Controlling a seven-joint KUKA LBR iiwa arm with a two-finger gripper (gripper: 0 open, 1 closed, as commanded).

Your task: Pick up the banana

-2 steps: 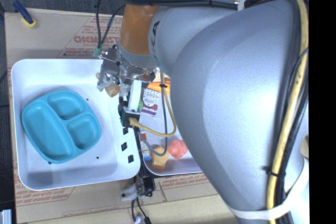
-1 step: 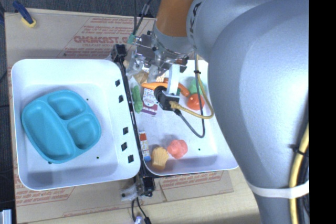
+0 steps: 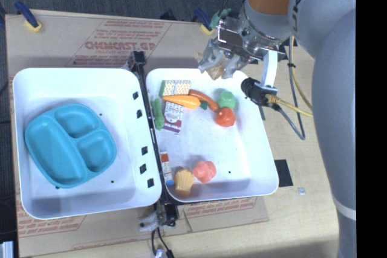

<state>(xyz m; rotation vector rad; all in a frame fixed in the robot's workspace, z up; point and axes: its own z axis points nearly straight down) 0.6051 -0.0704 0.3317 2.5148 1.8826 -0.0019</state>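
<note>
- Your gripper (image 3: 219, 65) hangs over the upper edge of the right bin (image 3: 257, 148), right of centre in the frame; how far the fingers are spread you cannot tell.
- No banana is identifiable; a yellow-orange item (image 3: 181, 101) lies below the gripper among toy foods.
- A blue tray (image 3: 69, 143) sits in the left bin (image 3: 36, 84).

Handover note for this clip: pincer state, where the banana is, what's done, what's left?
Pincer: above the far rim of the right bin; nothing seen between its fingers, and whether it is open or shut cannot be told.
Banana: I can't pick one out. The right bin holds an orange carrot-like piece, a red and green piece, small cartons and a pink item.
Left bin: blue divided tray.
Done: nothing picked.
Left: locate the banana, grasp, lift.
</note>
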